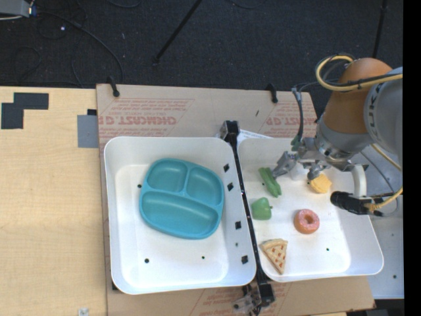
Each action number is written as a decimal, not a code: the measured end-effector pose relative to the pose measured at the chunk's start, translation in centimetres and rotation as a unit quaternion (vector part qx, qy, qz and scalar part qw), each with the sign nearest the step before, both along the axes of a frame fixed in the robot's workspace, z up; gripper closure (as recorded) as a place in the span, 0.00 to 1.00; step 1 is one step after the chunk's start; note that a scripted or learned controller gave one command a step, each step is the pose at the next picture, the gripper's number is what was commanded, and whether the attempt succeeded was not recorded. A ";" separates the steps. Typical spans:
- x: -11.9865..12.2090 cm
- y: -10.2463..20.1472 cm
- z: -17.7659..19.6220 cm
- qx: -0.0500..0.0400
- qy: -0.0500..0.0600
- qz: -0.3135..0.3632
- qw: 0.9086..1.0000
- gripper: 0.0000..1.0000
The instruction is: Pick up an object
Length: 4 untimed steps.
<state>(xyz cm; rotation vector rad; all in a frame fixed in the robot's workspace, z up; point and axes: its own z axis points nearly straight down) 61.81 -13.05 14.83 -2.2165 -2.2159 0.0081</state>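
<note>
The gripper (301,166), fingers spread wide and holding nothing, hangs over the right bin (358,259) between a green pea pod (270,182) and a yellow object (320,185), near a pink donut (306,221).

The cardboard sheet (197,114) under the two bins carries red printing along its far edge, seen upside down and mirrored; it looks like "CHEMCAST GP", though the letters are faint and not certain. More red printing shows on the near edge of the cardboard, too small to read.
</note>
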 end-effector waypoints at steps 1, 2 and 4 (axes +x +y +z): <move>0.2 0.2 -6.4 0.000 -0.001 0.000 1.000 0.00; 0.2 0.1 -5.0 0.000 -0.001 -0.001 1.000 1.00; -0.5 -0.3 5.9 -0.001 -0.006 -0.003 1.000 1.00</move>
